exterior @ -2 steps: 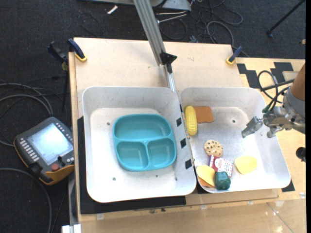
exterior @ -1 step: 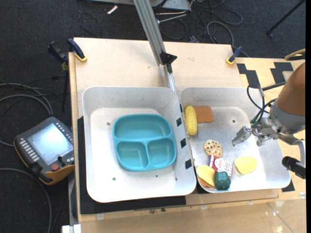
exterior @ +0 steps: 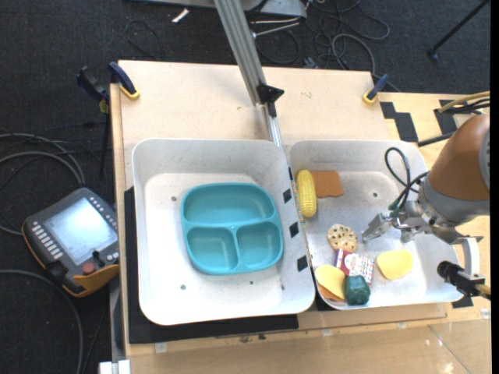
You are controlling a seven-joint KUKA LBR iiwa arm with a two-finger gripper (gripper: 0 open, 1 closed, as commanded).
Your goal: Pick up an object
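Observation:
My gripper (exterior: 383, 229) hangs over the right bin (exterior: 366, 162), its two fingers spread open with nothing between them. Just left of it lies a round cookie (exterior: 341, 236). A yellow lemon-like piece (exterior: 395, 264) sits below the gripper. A red and white packet (exterior: 357, 266), a dark green lump (exterior: 357, 290) and an orange-yellow slice (exterior: 330, 281) crowd the bin's front. A corn cob (exterior: 306, 192) and a brown toast slice (exterior: 327, 184) lie at the bin's back left.
The left bin (exterior: 156, 209) holds a teal divided plate (exterior: 232, 227). A metal pole (exterior: 243, 37) slants over the bench's back. A teach pendant (exterior: 72, 240) lies on the floor at left. Clamps (exterior: 125, 82) grip the bench corners.

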